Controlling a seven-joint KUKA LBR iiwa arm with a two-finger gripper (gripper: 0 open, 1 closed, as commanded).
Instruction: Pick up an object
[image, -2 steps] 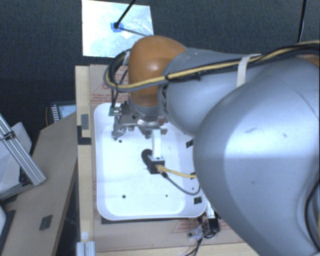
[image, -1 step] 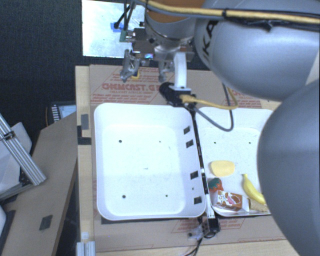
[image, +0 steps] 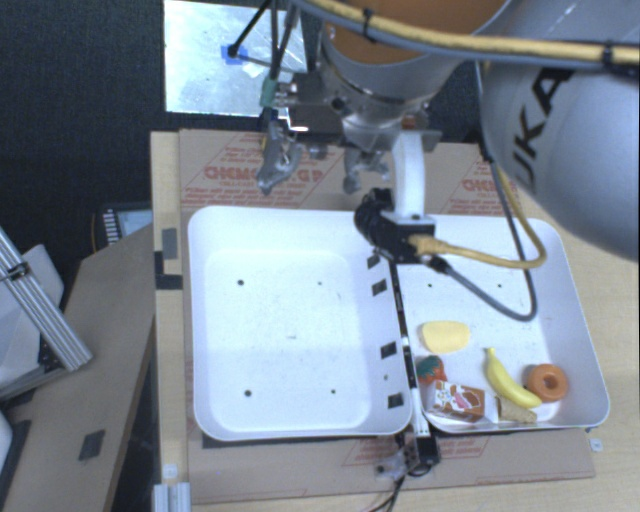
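Observation:
Near the front of the right bin lie several small items: a pale yellow lump, a banana, an orange ring, a red and white carton and a small red and green piece. My gripper hangs high over the back edge of the left bin, far from those items. Its two metal fingers stand wide apart, open, with nothing between them.
A black fitting with a yellow cable and a grey cable sits over the divider between the bins. Both bins rest on cardboard. An aluminium frame stands at the left.

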